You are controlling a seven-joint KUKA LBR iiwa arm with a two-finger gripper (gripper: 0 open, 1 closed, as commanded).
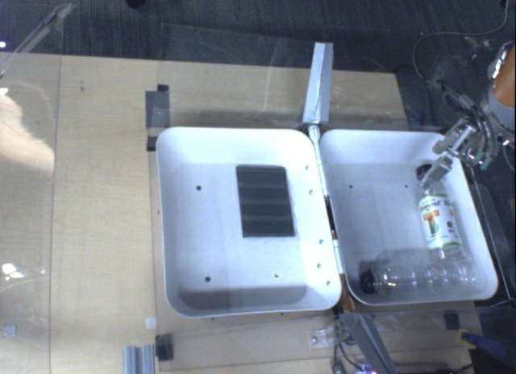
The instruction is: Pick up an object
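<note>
The claw (439, 159) hangs over the upper right part of the right bin (367, 203); its grip state cannot be determined. Just below the claw lies a small white bottle (438, 221), long axis running up-down in the view, cap end toward the claw. Below and left of the claw, a clear plastic bottle (415, 277) lies left-right along the bin's near wall, dark cap pointing left. Well left of the claw, a dark ribbed block (264, 201) lies in the left bin (185, 227).

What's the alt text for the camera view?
The gripper hovers over the right bin, above a small labelled bottle and a clear plastic bottle lying along the near wall. The left bin holds a dark ribbed block.
</note>
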